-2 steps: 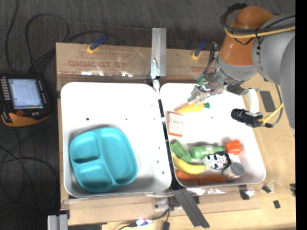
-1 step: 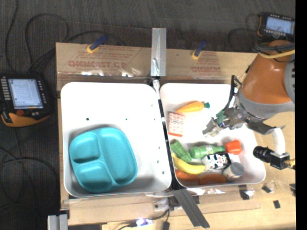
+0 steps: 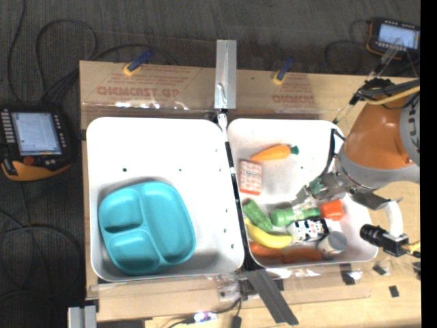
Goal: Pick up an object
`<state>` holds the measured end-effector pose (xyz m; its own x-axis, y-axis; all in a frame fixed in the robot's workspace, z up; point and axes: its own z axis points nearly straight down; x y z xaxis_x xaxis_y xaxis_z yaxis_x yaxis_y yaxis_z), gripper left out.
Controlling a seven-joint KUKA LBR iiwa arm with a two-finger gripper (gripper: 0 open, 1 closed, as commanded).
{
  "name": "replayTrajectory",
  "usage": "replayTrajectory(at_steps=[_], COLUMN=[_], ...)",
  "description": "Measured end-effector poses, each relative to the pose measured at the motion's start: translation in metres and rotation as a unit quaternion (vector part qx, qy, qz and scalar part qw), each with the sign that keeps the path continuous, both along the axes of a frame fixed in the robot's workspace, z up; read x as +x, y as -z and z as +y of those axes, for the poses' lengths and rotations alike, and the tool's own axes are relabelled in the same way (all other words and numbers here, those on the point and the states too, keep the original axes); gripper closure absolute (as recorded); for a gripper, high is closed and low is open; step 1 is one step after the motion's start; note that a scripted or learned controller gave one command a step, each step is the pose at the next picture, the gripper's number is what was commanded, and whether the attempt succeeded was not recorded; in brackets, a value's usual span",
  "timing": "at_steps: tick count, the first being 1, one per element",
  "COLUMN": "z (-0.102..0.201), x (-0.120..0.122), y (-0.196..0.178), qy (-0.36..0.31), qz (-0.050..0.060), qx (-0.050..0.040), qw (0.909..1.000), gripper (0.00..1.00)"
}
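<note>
Behind my two bins, the clear sheet at the back of the bench bears red lettering that I read as "CHEMCAST GP". A second red line on the sheet behind the right bin is too faint to read.

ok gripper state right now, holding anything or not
Gripper: cannot tell. It is low in the right bin, among the toy food by the green bottle.

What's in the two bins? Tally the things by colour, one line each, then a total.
Teal: 1, divided plate
Orange: 1, carrot
Yellow: 1, banana
Green: 2, vegetable, bottle
Red-patterned: 1, card
Total: 6 told apart; the pile by the gripper holds more.
</note>
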<state>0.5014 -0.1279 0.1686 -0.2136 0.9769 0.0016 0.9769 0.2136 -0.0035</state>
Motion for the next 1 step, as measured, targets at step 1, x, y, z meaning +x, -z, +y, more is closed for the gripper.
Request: replayTrajectory(at_steps=[1], z=[0.0673], x=[-0.0181], y=[-0.0194], qy=[-0.184], qz=[-0.001], qx=[0.0013], qw=[0.9828], gripper=[1.0])
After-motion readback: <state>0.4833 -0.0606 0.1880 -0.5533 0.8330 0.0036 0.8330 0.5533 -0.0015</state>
